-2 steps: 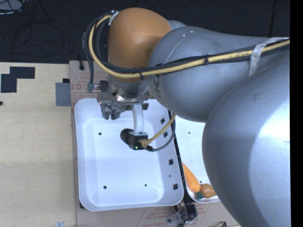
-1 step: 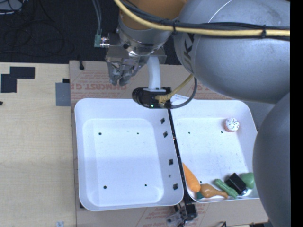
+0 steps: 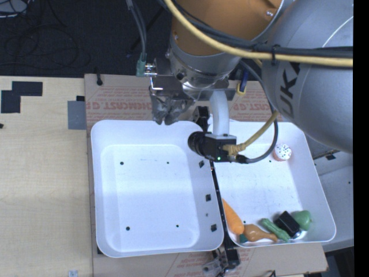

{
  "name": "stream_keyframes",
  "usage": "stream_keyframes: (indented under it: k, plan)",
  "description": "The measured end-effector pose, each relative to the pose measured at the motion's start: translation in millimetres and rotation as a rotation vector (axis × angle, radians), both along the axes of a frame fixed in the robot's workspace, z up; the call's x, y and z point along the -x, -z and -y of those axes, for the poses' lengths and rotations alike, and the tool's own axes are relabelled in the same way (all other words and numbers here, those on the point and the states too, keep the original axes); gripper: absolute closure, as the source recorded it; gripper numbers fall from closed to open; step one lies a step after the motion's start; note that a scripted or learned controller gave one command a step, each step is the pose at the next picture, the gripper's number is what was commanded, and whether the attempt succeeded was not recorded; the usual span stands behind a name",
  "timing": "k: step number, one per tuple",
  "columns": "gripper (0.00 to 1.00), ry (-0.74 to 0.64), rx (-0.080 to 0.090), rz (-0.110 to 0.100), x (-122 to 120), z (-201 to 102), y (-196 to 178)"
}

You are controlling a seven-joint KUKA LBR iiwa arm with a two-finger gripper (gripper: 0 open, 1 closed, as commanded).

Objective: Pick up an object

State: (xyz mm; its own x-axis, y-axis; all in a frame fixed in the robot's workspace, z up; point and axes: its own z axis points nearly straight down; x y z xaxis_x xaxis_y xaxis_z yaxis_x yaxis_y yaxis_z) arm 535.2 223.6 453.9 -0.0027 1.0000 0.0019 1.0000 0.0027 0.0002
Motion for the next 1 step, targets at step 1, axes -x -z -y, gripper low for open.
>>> stream_keyframes:
  k: [1]
  plan:
    - [1.0, 0.006, 0.002, 0.007, -65.3, 30.9, -88.4]
